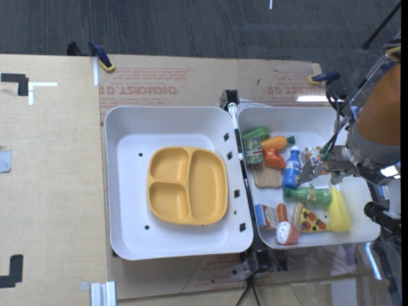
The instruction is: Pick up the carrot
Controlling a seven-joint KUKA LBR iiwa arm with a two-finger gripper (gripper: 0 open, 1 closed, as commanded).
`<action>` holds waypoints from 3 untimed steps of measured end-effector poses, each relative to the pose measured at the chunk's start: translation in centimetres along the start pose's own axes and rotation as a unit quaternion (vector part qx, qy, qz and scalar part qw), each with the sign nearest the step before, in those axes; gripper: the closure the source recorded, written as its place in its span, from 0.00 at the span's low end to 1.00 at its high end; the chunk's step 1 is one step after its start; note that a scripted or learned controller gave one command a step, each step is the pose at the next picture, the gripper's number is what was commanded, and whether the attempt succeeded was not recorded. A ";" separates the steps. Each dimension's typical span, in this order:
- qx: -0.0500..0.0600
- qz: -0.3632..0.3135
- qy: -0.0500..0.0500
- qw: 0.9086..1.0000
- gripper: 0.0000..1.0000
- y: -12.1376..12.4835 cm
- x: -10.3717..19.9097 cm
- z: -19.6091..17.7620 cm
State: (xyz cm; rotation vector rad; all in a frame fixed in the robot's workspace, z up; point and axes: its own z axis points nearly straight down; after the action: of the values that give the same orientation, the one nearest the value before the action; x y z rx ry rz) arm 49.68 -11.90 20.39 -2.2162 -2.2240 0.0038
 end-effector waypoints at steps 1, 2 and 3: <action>-0.003 0.048 0.000 0.999 0.00 6.8 0.5 11.0; -0.001 0.067 -0.001 0.998 0.00 14.6 -0.5 11.1; -0.003 0.010 -0.002 1.000 0.00 15.3 -6.9 6.7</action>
State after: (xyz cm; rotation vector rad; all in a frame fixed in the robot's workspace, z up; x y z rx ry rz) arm 64.95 -18.72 13.61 -2.2429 -2.2070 0.0022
